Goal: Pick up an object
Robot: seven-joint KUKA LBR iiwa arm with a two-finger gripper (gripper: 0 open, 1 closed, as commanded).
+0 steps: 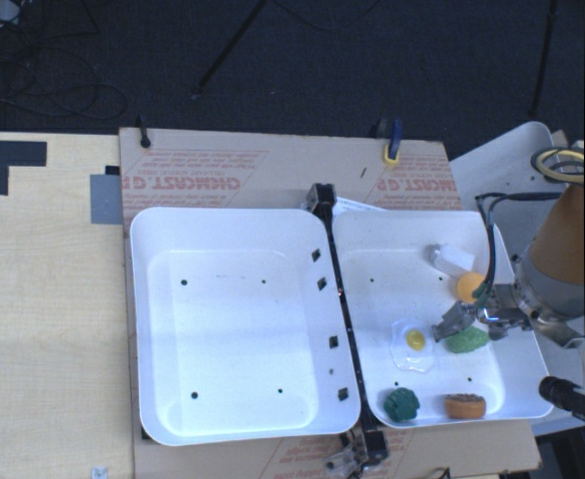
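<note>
The right bin (372,247) holds several small objects. A light green lump (466,342) lies near its right wall, with an orange ball (469,287) just behind it. My gripper (469,327) reaches in from the right and hangs low over the green lump, open, with one dark finger (450,323) to the lump's left and the other at its right. I cannot tell whether the fingers touch the lump. A yellow piece in a clear wrapper (414,343) lies to the left of the gripper.
A dark green ball (402,404) and an orange-brown piece (465,405) sit by the right bin's front wall. A pale clear item (452,259) lies at the back. The left bin (153,267) adjoins across a black divider (334,307). A cable (490,238) loops above the wrist.
</note>
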